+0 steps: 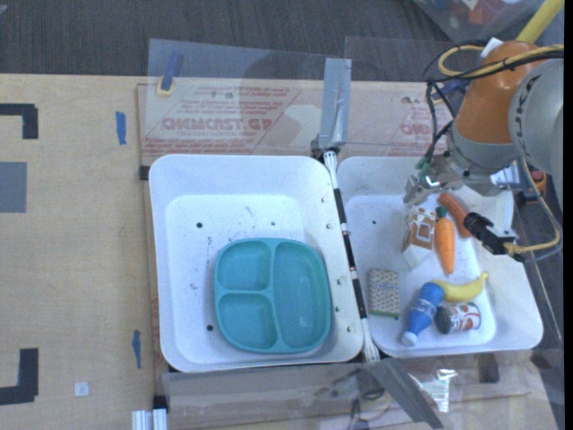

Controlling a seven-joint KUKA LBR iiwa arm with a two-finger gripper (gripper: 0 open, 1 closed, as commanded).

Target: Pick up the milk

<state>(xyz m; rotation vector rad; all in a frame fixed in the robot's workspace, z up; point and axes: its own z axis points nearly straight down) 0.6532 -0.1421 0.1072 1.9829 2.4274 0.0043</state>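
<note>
The milk [417, 233] is a small white and brown carton in the right bin [519, 330], near the bin's middle. My gripper [421, 187] hangs just above the carton's far end, close to it or touching it. The arm's orange band [488, 106] and grey wrist reach in from the upper right. The gripper covers the carton's top edge.
An orange carrot [445, 245] lies right beside the milk. In front are a banana [466, 287], a blue bottle [419, 312], a red and white can [461, 317] and a speckled sponge [384, 292]. The left bin [179, 195] holds a teal divided plate [271, 296].
</note>
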